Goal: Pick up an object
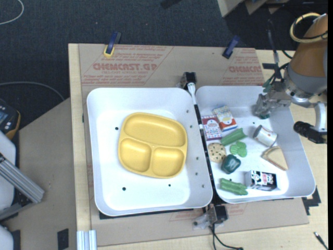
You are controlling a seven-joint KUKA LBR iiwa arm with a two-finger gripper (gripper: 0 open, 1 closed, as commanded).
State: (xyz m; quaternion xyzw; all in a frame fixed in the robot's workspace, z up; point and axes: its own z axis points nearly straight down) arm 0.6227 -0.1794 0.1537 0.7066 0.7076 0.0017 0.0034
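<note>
The gripper hangs over the right bin's far end, just beyond the small tin can, so it looks poised before any grasp, needing to descend onto something.

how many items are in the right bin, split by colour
Green plastic food pieces: 4
Red and white cartons: 2
Tan items, round cookie and bread wedge: 2
Silver can: 1
Black and white carton: 1
Total: 10
</note>
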